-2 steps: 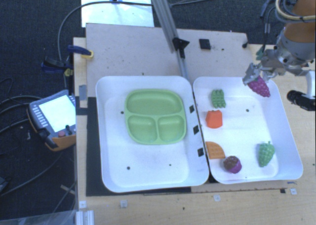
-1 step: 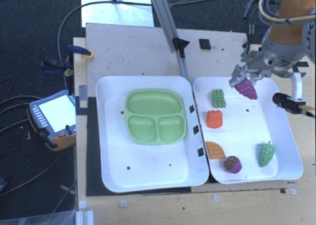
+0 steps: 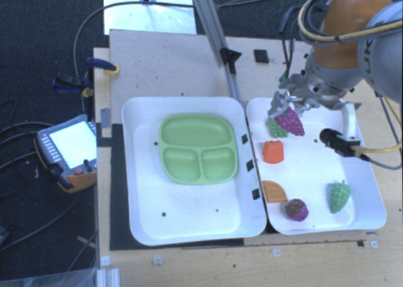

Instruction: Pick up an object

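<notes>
The gripper (image 3: 283, 104) stands over the far left corner of the right bin (image 3: 362, 172), with the purple grape bunch (image 3: 290, 122) right below its fingers; the bunch seems pinched between them at its top, though the grip itself is small in the view and I would not swear to how firm it is. A small green piece (image 3: 276, 128) lies just beside the bunch, touching it or nearly so. Further along the bin's left edge sit an orange block (image 3: 272, 151), a tan wedge (image 3: 273, 191) and a dark purple fruit (image 3: 296, 209) — and a green grape bunch (image 3: 339, 196) lies near the near right corner. The left bin (image 3: 141, 172) carries a green divided plate (image 3: 198, 148). By my judgement the step in hand is the grasp-and-lift: the next move calls for a straight rise, slow enough that the bunch does not slip or drag its green neighbour.
</notes>
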Action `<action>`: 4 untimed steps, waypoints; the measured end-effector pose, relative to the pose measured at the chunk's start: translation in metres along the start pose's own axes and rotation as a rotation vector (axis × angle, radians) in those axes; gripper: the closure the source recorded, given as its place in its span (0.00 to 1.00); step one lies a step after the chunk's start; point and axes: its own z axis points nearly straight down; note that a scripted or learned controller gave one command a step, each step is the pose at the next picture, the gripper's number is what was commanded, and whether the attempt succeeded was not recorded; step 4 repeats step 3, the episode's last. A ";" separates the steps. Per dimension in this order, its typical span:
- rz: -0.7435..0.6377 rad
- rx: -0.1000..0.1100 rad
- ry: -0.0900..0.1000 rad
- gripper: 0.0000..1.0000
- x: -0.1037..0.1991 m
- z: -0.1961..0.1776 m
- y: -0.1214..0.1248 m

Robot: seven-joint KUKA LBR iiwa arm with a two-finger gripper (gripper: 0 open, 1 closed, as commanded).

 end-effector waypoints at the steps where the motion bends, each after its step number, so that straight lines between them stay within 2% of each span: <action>1: 0.000 0.000 0.000 1.00 0.056 -0.005 -0.018; 2: 0.001 -0.001 -0.001 1.00 0.104 0.001 -0.025; 3: 0.002 0.003 -0.001 1.00 0.145 0.014 -0.052; 4: 0.002 0.003 -0.001 1.00 0.145 0.014 -0.052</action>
